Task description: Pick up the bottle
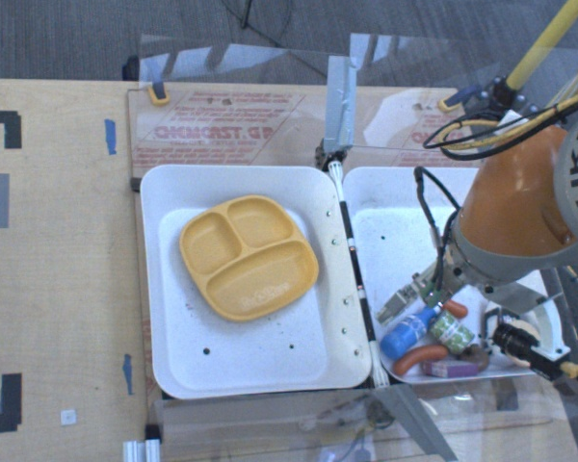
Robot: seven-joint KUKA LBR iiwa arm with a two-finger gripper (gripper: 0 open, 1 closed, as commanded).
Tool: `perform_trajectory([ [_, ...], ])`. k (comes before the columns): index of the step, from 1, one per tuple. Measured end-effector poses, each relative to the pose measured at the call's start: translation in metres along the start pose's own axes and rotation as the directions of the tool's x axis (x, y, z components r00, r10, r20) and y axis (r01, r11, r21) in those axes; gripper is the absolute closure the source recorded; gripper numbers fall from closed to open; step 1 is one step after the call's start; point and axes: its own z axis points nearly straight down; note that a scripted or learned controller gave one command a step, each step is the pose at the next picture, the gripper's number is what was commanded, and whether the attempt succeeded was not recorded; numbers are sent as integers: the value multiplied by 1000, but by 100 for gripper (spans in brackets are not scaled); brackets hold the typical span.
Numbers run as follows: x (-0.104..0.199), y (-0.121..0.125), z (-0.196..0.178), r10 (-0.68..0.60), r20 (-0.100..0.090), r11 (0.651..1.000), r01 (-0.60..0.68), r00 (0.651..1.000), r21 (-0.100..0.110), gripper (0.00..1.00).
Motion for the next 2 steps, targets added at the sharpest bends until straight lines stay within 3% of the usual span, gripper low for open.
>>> perform_trajectory([
  [1, 31, 19, 0, -5, 0, 1000, 5, 1000, 0, 0],
  [2, -22, -14, 0, 23, 2, 1000, -23, 1000, -1, 0],
])
